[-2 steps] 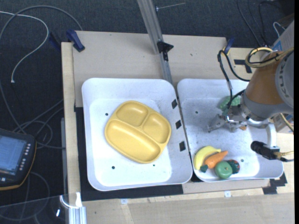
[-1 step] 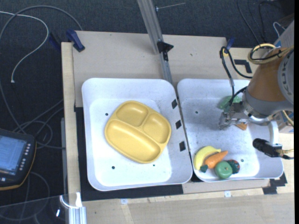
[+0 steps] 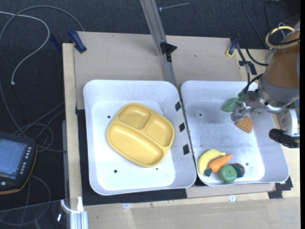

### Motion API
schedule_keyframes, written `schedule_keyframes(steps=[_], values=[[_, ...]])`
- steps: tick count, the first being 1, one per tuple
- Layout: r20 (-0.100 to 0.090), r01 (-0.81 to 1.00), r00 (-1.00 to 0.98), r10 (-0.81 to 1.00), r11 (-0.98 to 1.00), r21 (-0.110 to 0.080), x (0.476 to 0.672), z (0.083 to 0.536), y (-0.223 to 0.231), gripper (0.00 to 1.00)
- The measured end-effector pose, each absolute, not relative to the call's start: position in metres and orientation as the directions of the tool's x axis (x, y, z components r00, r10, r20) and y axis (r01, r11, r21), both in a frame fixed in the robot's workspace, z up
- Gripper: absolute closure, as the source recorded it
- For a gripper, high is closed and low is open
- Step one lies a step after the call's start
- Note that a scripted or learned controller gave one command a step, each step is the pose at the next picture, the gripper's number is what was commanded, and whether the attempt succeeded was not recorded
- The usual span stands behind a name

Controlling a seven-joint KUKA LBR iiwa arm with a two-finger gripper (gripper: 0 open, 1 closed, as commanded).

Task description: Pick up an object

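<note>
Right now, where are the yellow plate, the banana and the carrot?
yellow plate (image 3: 141, 135): camera view, on its middle ridge.
banana (image 3: 207, 158): camera view, on its curved body.
carrot (image 3: 221, 162): camera view, on its orange middle.

Yellow divided plate (image 3: 140, 134) in left bin (image 3: 95, 104); tablet (image 3: 13, 161) at far left.

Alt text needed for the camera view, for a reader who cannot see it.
The grey arm's gripper hangs over the right white bin, beside a green leafy toy and an orange waffle-patterned wedge. The left white bin holds a yellow divided plate.
</note>
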State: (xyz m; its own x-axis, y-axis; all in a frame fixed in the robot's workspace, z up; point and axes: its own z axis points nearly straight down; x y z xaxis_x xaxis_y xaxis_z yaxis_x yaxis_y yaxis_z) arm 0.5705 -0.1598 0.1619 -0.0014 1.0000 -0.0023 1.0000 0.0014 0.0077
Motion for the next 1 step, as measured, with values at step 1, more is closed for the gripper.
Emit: schedule_keyframes(steps=[1], values=[[-0.002, 1.000, -0.002, 1.000, 0.002, 0.009, 0.5715, 0.2268, -0.1610, 1.00]])
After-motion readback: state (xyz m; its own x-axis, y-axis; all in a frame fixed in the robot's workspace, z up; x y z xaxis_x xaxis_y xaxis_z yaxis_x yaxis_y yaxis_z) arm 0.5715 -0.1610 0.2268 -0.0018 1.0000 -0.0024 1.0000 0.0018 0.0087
